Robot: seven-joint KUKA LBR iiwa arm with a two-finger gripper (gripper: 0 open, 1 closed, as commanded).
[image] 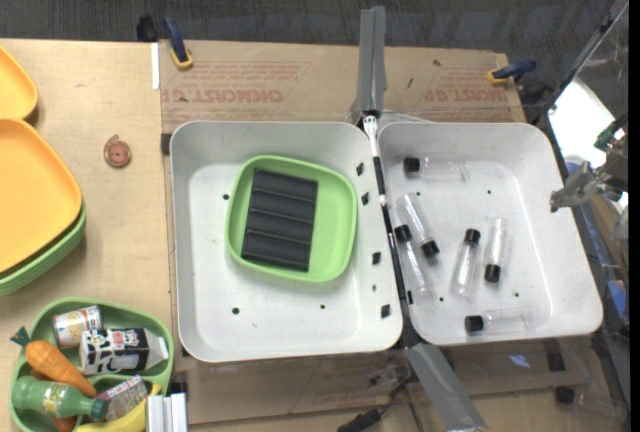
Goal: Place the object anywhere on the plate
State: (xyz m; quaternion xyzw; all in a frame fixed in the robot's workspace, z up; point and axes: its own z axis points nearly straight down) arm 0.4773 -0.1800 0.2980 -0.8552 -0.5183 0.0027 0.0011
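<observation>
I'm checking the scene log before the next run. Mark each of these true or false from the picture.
1. A dark ridged block lies on the green plate. True.
2. The green plate sits in the right bin. False: it sits in the left bin.
3. Several clear black-capped tubes lie in the right bin. True.
4. The tubes stand upright. False: they lie flat.
5. The tool is over the plate. False: it is at the right bin's right edge.

Green plate (340,220): smooth plastic, holding a matt black ribbed block (279,220). Vials (465,260): clear, glossy, black-capped. Bins (200,320): smooth white plastic. Tabletop (120,100): pale wood; brown cardboard (300,85).
</observation>
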